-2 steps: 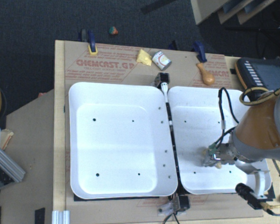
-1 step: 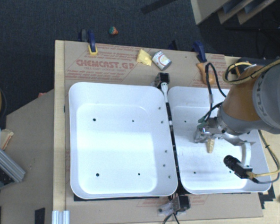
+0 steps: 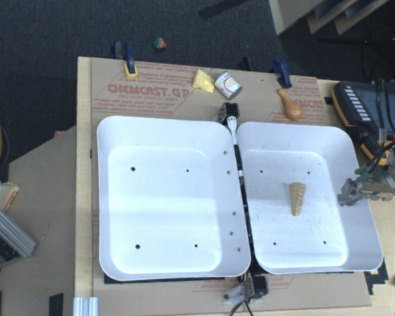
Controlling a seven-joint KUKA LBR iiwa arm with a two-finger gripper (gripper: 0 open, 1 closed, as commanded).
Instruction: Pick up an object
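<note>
Nearest, two shallow white plastic bins are sitting side by side: the left bin (image 3: 161,205) and the right bin (image 3: 312,254). A tan ice-cream-cone-shaped object (image 3: 296,197) is lying in the right bin, point nearward. The grey two-finger gripper (image 3: 350,193) is hovering at that bin's right rim, apart from the cone. Farther back, a small yellow block (image 3: 203,81) is resting on the bench.

There's the claw (image 3: 348,194) at the right edge, a small grey metal piece with dull pale fingers, greenish and dark cabling bunched behind it, and a spot of orange showing just above
</note>
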